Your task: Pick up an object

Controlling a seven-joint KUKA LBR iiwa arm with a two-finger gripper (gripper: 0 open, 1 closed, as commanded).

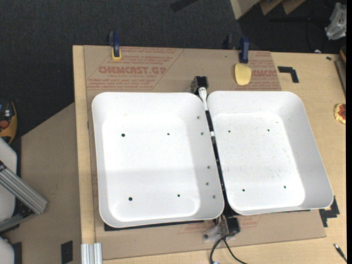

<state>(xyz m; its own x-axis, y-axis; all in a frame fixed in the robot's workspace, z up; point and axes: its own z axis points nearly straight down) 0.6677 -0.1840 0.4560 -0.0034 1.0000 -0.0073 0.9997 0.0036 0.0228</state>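
Two shallow white bins sit side by side on a brown board: the left bin point(99, 147) and the right bin point(311, 147). Their white floors show only a few small dark dots. A small pale yellow object point(242, 74) lies on the board just behind the right bin, outside both bins.
Two blue clamps point(115, 39) point(243, 47) hold the board's far edge. A black bracket point(199, 83) and a dark strip run between the bins, and a cable point(225, 241) leaves at the front. A metal rail point(22, 188) lies at the left.
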